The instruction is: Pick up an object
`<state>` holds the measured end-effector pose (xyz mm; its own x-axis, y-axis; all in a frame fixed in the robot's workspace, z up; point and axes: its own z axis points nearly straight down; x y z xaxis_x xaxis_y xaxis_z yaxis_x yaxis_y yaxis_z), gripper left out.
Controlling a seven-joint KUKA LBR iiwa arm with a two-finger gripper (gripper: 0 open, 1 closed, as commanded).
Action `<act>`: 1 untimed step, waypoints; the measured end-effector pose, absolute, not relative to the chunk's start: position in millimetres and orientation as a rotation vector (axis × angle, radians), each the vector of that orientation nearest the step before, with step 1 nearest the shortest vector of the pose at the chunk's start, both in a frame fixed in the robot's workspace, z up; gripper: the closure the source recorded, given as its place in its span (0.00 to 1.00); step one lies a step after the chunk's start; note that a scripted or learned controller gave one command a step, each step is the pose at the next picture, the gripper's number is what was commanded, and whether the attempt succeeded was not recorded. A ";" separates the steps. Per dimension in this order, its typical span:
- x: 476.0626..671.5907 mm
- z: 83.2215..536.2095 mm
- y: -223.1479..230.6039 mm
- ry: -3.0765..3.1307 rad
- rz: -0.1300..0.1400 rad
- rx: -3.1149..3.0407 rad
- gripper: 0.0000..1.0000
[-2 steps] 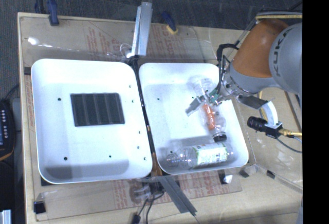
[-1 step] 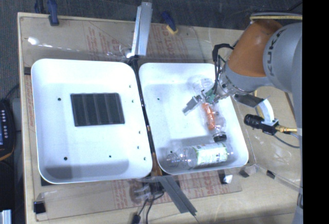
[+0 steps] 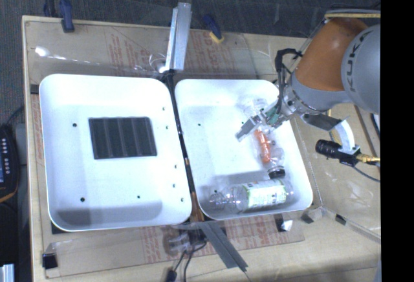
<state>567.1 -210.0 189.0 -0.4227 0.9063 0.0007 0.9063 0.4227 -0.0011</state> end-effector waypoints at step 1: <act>573.2 173.9 -209.2 -2.669 0.001 -1.651 0.00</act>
